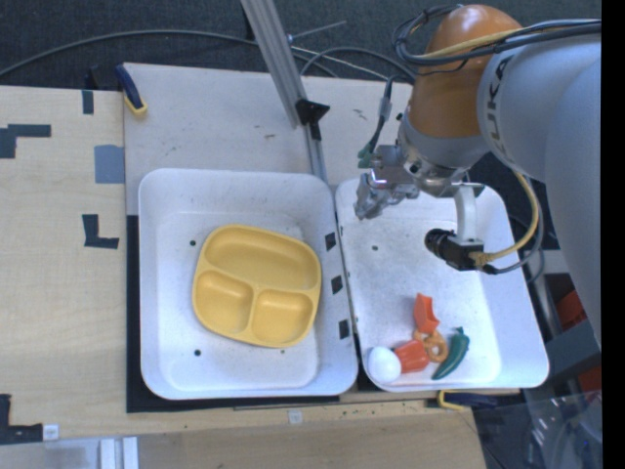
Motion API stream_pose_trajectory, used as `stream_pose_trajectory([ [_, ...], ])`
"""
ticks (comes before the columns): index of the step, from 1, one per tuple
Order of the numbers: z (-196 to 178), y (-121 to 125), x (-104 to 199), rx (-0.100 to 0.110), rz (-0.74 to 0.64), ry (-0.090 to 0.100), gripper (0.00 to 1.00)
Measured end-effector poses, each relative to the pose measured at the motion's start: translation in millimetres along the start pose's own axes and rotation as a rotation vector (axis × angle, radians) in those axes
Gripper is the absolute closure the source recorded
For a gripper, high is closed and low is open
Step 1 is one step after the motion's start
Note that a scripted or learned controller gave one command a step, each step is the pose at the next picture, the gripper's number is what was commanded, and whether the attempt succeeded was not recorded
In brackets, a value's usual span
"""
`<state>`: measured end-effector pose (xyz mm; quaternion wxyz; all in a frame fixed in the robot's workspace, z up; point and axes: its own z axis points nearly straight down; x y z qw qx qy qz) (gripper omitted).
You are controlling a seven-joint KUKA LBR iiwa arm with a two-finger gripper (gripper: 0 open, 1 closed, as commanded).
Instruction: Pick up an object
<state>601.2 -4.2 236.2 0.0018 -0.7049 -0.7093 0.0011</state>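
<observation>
The left bin (161, 291) sits on the surface (59, 291), and in it lies a yellow tray (256, 283) with three hollows. The tray is a bit turned, so its long side runs from the bin's upper left toward its lower right.

The right bin (508, 360) touches the left one along its side. Near its front edge, by the corner that meets the left bin, lies a white egg (384, 363). Just beside the egg is a small pile of toy food. An orange piece (424, 313) stands at the top of the pile, and its long side points toward the back of the bin. Below it lies a red-orange piece (412, 356) that touches the egg. A green pepper (452, 354) lies at the right of the pile, and it slants from upper right down to lower left.

The hand (371, 203) is at the back left corner of the right bin, well apart from the pile. It points down at the bin floor. It holds nothing, but I cannot tell if it is spread or closed. The grey arm (547, 96) with its orange band (464, 52) comes in from the right, over the back edge of the bin.
</observation>
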Motion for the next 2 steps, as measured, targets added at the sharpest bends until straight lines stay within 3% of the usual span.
stream_pose_trajectory([
  [1,13,-28,47,0.001,0.001,0.000,1.00],
  [2,1,-52,97,-0.001,-0.002,0.001,1.00],
])
